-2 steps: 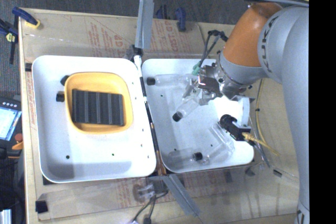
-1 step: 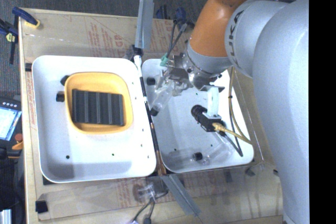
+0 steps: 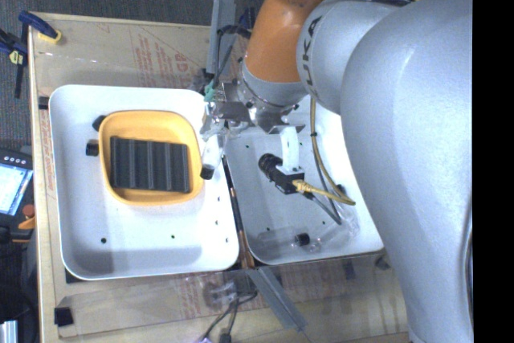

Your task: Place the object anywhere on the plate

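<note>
Status: pincer (image 3: 209, 163) is low over the right rim of the plate (image 3: 120, 124), in the left bin (image 3: 80, 249), close to the wall shared with the right bin (image 3: 261, 213). I can't tell whether it's open or closed, as this angle doesn't show it. I see nothing I'd call gripped.

Dark ridged block (image 3: 152, 163) lies flat on the plate, roughly centred, all of it inside the rim. I take that as the object. If so, the placing looks done and the step in hand is clearing out cleanly.

How I'd run it:
- Confirm release from the pincer width readout, not from the camera.
- Lift straight up first, with no sideways move while low. The pincer is just beside the block's right edge and right at the plate rim, so a lateral drag could shove the plate or knock the block off.
- Swing right only once above the bin walls.

Two small dark bits (image 3: 93, 145) poke out at the plate's left rim. I can't identify them, so I'm leaving them alone.
</note>
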